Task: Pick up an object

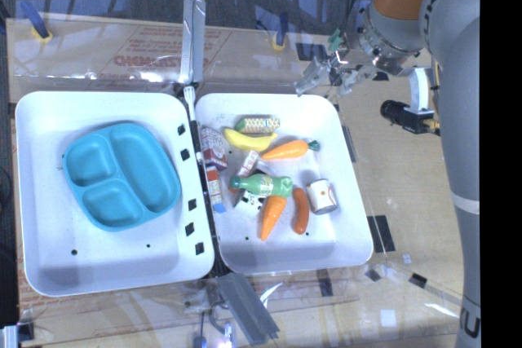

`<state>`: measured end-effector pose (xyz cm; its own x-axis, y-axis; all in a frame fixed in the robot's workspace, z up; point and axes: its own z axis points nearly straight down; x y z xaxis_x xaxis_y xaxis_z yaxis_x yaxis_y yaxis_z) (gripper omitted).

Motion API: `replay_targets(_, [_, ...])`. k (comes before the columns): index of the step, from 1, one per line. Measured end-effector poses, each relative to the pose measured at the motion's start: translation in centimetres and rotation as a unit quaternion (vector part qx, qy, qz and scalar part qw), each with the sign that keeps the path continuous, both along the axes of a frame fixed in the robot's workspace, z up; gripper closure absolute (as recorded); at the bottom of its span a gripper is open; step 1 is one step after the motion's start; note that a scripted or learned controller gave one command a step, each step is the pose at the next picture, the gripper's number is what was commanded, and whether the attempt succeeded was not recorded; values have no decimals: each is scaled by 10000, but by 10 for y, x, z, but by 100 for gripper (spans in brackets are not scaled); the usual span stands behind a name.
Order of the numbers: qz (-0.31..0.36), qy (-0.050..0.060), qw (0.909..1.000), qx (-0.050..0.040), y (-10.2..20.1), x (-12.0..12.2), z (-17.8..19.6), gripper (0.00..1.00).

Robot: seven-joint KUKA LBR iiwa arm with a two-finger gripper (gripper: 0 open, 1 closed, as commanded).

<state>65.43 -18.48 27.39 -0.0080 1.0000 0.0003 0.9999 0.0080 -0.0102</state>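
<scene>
Toy food waits in the right bin while the arm hangs off its far corner, nothing picked yet.

On the tabletop, the left bin (33, 175) holds only a blue divided tray (121, 174), lying flat near its middle, likely the place for whatever gets lifted. The right bin (347, 236) carries the pickable things bunched toward its centre: a corn cob (258, 124) at the far side, a banana (247, 140) just below it, a carrot (285, 149) touching the banana's end, a green bottle (263, 185), a second carrot (272, 216), a sausage (301, 211) and a small can (323, 196) just beside it. The gripper (322, 79) hovers beyond the bin's far right corner, tilted down and leftward, fingers apart and holding nothing; the arm slants in from the upper right.
</scene>
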Motion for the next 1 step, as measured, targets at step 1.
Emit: replay_targets(1, [131,4,9999,6,6,-68,-161,0])
